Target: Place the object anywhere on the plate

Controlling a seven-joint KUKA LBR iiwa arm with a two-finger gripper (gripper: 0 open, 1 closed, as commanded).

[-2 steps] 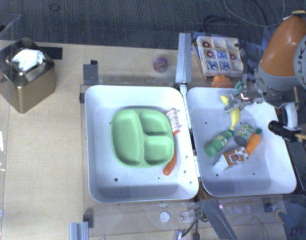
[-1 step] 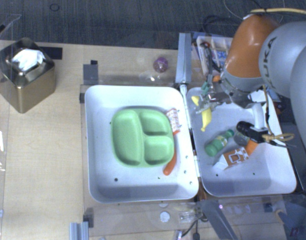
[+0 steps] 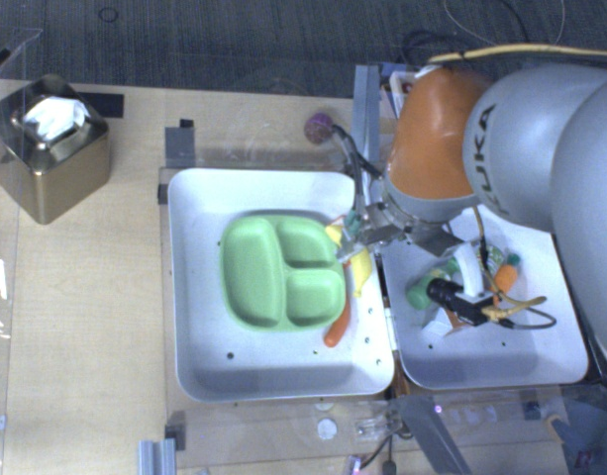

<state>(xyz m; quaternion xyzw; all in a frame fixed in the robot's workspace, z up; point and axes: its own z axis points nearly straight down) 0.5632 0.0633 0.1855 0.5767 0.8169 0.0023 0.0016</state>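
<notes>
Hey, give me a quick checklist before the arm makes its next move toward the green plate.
1. Green plate lies flat in the left bin: ok.
2. Plate compartments free of objects: ok.
3. Gripper sits at the plate's right edge: ok.
4. Object held in the jaws: cannot tell.
5. Orange carrot-like item on the plate: not ok, it lies beside the rim.
6. Yellow item on the plate: not ok.

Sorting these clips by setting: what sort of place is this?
Most likely a robotics lab bench, not a kitchen: a grey industrial arm reaches over two white bins, a green divided plate sits in the left one among toy-like items, and loose cables run behind.
</notes>
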